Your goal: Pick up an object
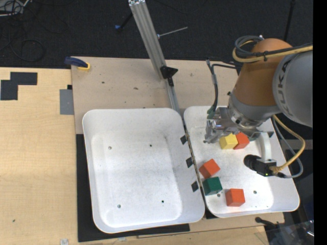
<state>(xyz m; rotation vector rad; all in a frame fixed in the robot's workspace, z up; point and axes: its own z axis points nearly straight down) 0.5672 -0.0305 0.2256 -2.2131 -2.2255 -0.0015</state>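
My gripper hangs low in the right bin, just left of the yellow block; grip state: cannot tell, nothing visibly held; an orange block touches the yellow one; two more orange blocks and a green block lie nearer the front. Risk: closing beside the yellow block shoves the touching pair, not grasps; the bin wall crowds the left.

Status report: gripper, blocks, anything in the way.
Gripper low over right bin, beside yellow block; nothing seen held. Orange blocks and green block lie loose nearer the front. Left bin untouched.
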